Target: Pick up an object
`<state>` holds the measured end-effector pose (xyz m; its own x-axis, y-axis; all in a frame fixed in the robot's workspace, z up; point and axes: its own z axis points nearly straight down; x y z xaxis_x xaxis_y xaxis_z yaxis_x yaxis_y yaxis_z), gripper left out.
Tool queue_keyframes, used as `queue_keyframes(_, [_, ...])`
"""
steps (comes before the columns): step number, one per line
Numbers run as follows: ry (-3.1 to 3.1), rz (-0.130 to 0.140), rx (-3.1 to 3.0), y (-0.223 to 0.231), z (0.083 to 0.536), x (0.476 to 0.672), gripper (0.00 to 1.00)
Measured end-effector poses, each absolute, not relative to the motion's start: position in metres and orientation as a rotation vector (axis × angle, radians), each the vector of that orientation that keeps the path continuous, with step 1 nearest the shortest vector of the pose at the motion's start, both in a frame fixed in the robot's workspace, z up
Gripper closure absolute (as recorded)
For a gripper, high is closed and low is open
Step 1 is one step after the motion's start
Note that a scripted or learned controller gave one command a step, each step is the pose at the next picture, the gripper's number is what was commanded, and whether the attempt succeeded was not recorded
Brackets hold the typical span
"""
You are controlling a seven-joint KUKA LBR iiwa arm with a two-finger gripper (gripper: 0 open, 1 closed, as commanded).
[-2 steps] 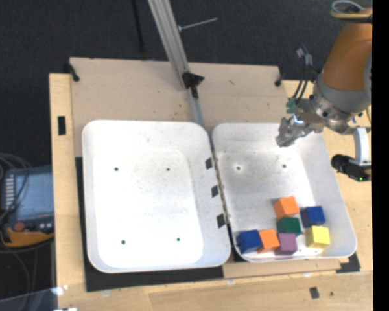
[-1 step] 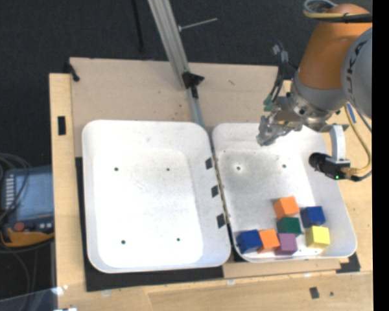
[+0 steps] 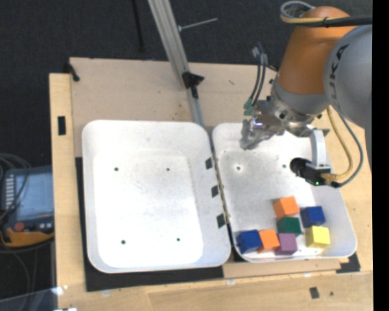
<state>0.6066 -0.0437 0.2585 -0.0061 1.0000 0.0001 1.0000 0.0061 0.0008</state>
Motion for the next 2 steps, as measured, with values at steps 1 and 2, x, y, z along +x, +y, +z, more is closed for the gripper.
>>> queue_keyframes(1, [2.228,0.0,2.215,-0.002,0.254,0.596,1.0])
queue_keyframes(2, [2.23,0.0,2.214,0.057,0.245,0.585,1.0])
